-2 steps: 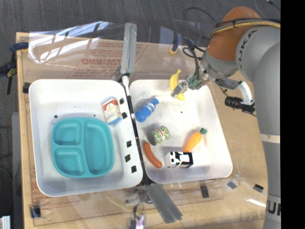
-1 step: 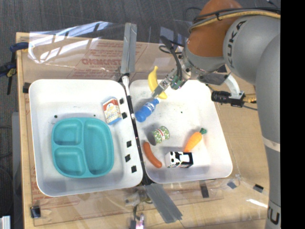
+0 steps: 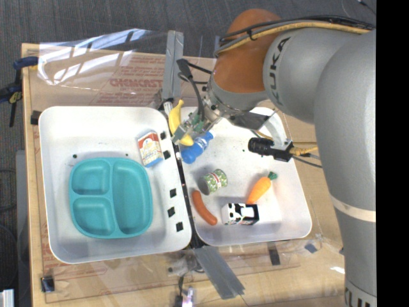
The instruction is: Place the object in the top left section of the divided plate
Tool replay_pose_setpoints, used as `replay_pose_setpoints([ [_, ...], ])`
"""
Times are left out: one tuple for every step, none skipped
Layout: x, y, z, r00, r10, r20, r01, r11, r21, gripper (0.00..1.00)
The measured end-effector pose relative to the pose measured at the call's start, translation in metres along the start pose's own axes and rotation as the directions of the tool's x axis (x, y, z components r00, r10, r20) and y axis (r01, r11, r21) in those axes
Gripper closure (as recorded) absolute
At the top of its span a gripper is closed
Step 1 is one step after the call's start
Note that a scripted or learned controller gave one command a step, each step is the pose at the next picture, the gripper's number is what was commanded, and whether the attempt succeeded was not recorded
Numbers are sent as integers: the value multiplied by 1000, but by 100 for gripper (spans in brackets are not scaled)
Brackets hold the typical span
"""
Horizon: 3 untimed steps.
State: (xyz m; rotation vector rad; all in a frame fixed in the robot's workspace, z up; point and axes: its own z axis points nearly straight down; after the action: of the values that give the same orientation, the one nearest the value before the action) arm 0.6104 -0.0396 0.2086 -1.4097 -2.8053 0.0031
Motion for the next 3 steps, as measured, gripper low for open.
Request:
replay_pose_setpoints([
  [98, 5, 13, 993, -120, 0, 120, 993, 0, 100],
  [88, -55, 17, 979, -202, 1, 202, 979, -1, 100],
  [53, -70, -45, 879, -476, 5, 476, 879, -2, 100],
])
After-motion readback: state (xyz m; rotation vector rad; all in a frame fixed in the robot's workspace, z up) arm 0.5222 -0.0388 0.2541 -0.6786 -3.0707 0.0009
